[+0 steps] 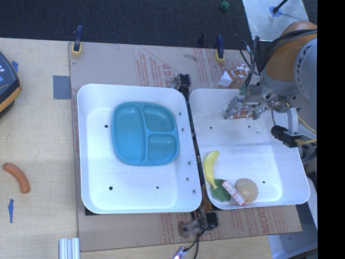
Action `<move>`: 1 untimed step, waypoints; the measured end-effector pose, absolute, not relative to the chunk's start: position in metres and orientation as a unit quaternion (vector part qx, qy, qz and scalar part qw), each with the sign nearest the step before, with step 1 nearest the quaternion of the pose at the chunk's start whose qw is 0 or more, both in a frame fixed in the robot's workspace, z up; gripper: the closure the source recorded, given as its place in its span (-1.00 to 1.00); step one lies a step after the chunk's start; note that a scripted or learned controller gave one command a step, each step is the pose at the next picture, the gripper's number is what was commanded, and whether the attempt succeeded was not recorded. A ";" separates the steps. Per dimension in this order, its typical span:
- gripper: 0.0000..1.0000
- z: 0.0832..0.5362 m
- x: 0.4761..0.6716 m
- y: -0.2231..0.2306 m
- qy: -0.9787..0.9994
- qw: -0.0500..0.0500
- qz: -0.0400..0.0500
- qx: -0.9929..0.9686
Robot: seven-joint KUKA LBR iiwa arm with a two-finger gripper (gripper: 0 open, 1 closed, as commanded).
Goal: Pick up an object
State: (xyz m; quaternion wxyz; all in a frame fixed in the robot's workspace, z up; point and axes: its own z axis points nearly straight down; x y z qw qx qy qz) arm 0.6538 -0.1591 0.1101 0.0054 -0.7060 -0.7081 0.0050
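Note:
My gripper [241, 110] hangs over the far part of the right bin [253, 150], with the orange-banded arm reaching in from the right. At the bin's near left corner lie a yellow banana [210, 166], a green piece [219, 193], a small pink and white block [234, 192] and a round beige object [247, 189]. All of these sit well nearer the camera than the gripper, apart from it. Something small and reddish shows under the gripper, too unclear to name.
The left bin [97, 182] holds a blue divided plate [145, 133]. A brown sausage [17, 177] lies on the bench at far left, near a dark device [6, 82]. A crumpled packet [235, 77] sits behind the right bin. Clamps stand along the cardboard's far edge.

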 end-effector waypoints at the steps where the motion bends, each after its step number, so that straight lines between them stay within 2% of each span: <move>1: -1.00 0.116 0.654 -0.133 -0.709 0.004 0.004 -0.705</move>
